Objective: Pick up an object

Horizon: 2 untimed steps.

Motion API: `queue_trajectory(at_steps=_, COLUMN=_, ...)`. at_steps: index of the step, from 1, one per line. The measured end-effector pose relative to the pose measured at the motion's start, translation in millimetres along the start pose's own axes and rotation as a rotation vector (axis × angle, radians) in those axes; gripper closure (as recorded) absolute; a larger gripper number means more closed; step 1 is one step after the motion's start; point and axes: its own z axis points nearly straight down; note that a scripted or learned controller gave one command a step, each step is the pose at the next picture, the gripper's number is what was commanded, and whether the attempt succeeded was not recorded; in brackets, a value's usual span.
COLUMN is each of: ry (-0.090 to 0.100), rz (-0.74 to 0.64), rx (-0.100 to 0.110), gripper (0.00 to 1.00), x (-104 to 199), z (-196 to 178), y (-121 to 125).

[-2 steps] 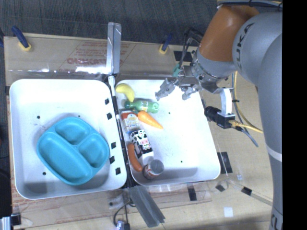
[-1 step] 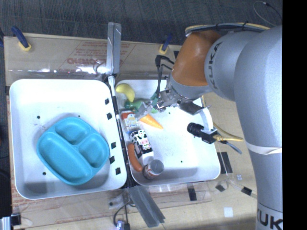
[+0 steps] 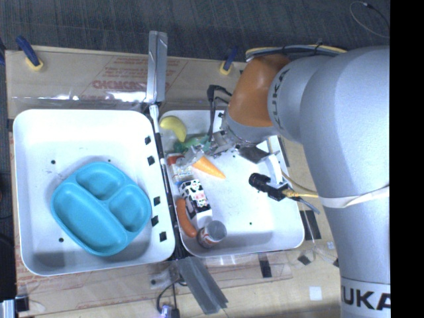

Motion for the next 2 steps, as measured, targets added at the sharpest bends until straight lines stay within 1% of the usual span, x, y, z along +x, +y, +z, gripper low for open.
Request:
queue_trajectory(at_steps=1, ry=0.002, rz=-0.005, rx=-0.001, gripper=1.00, x=0.9, z=-10.8, y=1.2)
queue_trajectory(at_steps=2, ry=0.001, rz=0.073, rx=0.006, gripper=1.00, x=32.9, z=-140.8, y=57.7)
